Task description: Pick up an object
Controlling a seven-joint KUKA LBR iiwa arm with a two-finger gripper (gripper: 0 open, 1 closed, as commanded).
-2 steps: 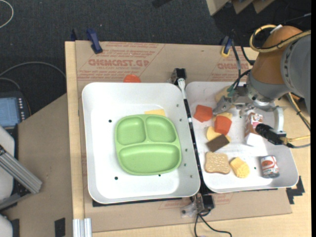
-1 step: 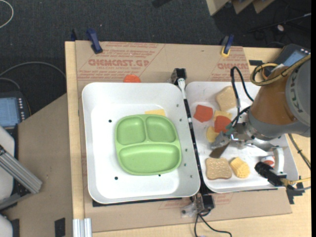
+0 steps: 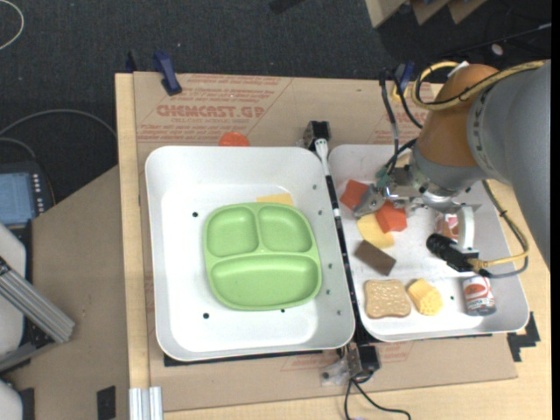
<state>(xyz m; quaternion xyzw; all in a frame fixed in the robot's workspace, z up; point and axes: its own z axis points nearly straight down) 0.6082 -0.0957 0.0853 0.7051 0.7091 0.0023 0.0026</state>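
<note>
gripper [image 3: 385, 201] low in right bin [image 3: 512, 318], centre-right of frame, over cluster of red-orange blocks. finger state: cannot tell, wrist blocks view. one orange-red block [image 3: 354, 193] just left of gripper, another [image 3: 393, 219] right below it, touching or nearly. yellow piece [image 3: 373, 231] beside that, brown block [image 3: 374, 256] just under. toast slice [image 3: 386, 298] and yellow corn-like piece [image 3: 426, 297] lower in bin, small can [image 3: 479, 295] at lower right. left bin [image 3: 166, 261] holding green divided plate [image 3: 261, 256], centre frame.
</note>
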